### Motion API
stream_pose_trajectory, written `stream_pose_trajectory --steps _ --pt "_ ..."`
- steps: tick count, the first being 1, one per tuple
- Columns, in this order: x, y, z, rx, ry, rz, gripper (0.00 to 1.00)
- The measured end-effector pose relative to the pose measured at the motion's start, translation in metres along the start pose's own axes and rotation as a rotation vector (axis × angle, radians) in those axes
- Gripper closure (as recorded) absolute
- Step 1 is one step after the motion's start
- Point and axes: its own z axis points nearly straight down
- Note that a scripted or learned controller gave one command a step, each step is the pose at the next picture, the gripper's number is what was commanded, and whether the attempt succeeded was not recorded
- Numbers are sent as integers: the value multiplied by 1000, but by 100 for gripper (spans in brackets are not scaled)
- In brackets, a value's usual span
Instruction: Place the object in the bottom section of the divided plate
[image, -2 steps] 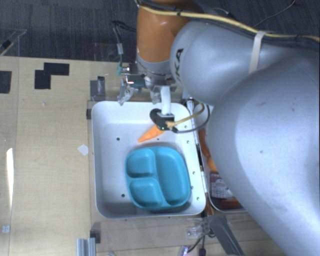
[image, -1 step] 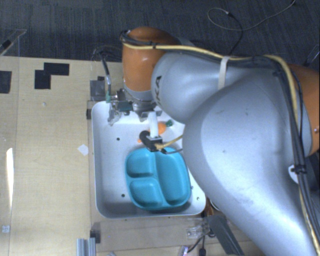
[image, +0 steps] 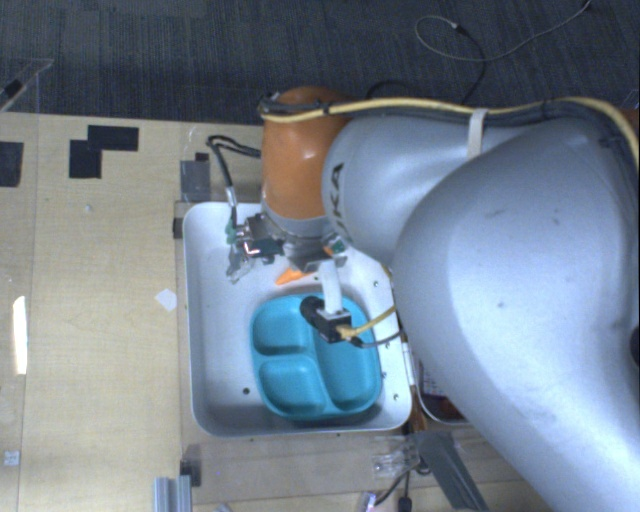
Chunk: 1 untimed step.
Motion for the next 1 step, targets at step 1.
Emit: stream_pose_trajectory --steps 1 --pt "9 4 -109 -3 0 120 0"
